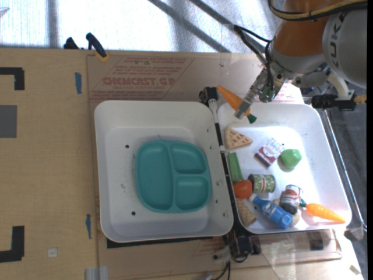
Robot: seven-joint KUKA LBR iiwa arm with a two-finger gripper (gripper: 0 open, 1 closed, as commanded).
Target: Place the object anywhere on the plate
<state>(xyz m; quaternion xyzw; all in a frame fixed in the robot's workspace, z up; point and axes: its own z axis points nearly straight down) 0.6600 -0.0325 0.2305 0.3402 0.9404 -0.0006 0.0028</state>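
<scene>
Teal plate (172, 175), three compartments and nothing on it, lies flat in the middle of the left bin (111, 174) on the cardboard-covered surface (46, 156).

Moving right, you see the carrot (229, 98) at the upper left corner of the right bin (317, 150). It lies at a slant by the divide between the two bins, orange body toward the top and green end pointing down into the bin, well apart from the plate.

The end effector (240, 113) angles down and to the left, and its tip sits on or just over the carrot's lower half. You cannot tell from this angle whether it is apart, together or clamped on the carrot.

Below it in the same bin lie a triangular wedge (237, 139), a red-and-white box (268, 152), a green fruit (289, 158), a small can (263, 184), a blue bottle (274, 212) and a second carrot (323, 213).

At far right the grey arm (344, 34) reaches in from the upper corner, orange band (303, 16) above the wrist, with the wrist tipped toward the bins' shared edge.
</scene>
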